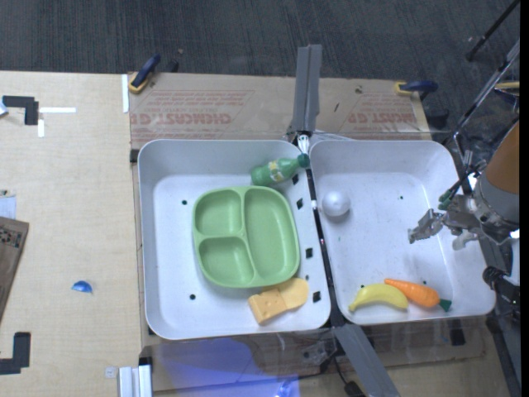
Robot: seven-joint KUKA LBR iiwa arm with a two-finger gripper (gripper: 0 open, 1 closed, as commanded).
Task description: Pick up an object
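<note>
Candidate objects in the right bin [430, 157]: a yellow banana [380, 297] and an orange carrot [420, 294], lying touching end to end along the near wall, and a white ball [335, 203] against the divider, well apart from both. The gripper [431, 226] hangs over the bin's right half, above bare floor and nearer the carrot than the ball; its fingers appear spread, with nothing between them, though they are small and partly blurred. Judged step: approach, no object yet chosen by contact. To do it well, the arm should centre over a single item before descending; the carrot and banana abut, so a descent at their junction risks pushing both rather than seizing one. Closing across the narrow width of the carrot's body, clear of the near wall, seems the surest option; the ball is likely to roll away from the fingers. The left bin [157, 222] holds a green divided plate [246, 236], a green bottle [278, 170] at the far wall, and a yellow cheese wedge [278, 299], all well apart from the gripper
</note>
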